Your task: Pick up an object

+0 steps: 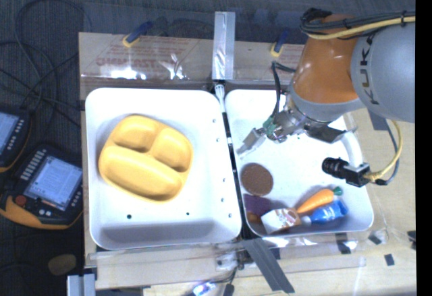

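Bench (135, 58) under two shallow white bins set side by side, seen from above at a slant. Left bin (115, 230) holding one big yellow lumpy object (145, 155), bread-like in shape, near its middle. Right bin (351, 217) holding a small cluster toward the lower edge: brown round disc (257, 179) close to the dividing wall, orange carrot-shaped toy (314, 201) lying at a slant, blue piece (329, 212) just below and touching the carrot, white piece with a red and yellow patch (280, 219) beside the blue one, dark purple item (255, 207) under the disc, partly hidden.

Grey arm (388, 65) with orange band (327, 72) reaching in from the right, over the upper half of the right bin. Gripper (253, 139) low over the bin's upper left, near the divider, fingers (248, 142) pointing left and downward. Too small and blurred to tell how far apart the fingers stand; nothing visibly held between them. Brown disc just below the fingertips, apart from them. Black cylindrical part (341, 168) on a cable hanging beside the wrist, above the carrot.

Outside the bins, two handheld controllers (44, 183) and dark cables (34, 52) on the grey floor at left.
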